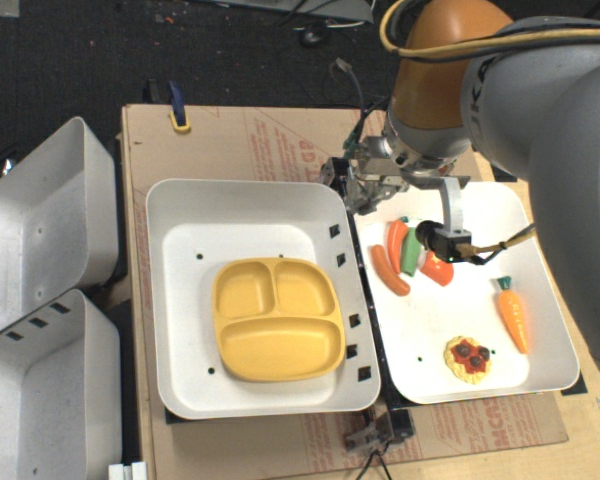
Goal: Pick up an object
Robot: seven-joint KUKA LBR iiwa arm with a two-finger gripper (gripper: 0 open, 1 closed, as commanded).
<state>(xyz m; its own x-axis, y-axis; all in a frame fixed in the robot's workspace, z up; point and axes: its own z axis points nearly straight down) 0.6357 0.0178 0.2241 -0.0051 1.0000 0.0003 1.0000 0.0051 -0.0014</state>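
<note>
Yellow plate (278, 318) in the left bin (170, 268), toy food in the right bin (430, 318).
An orange sausage (390, 273), green piece (411, 253) and red pepper (437, 269) cluster just below the hand (372, 183); the pizza (468, 358) and carrot (513, 316) lie apart. Whether the hand is released or clenched cannot be told.

Counter (250, 138) at which I work, topped with brown printed cardboard, with a blue clip (180, 114) at its far edge. On it sit two shallow white bins side by side, view-left bin (180, 368) and view-right bin (430, 330), meeting along a seam lined with small black tabs (355, 319). Beyond the counter's view-left side stand an upper spare bin (50, 208) and a lower spare bin (40, 388), both white, against the dark floor (80, 48).
</note>
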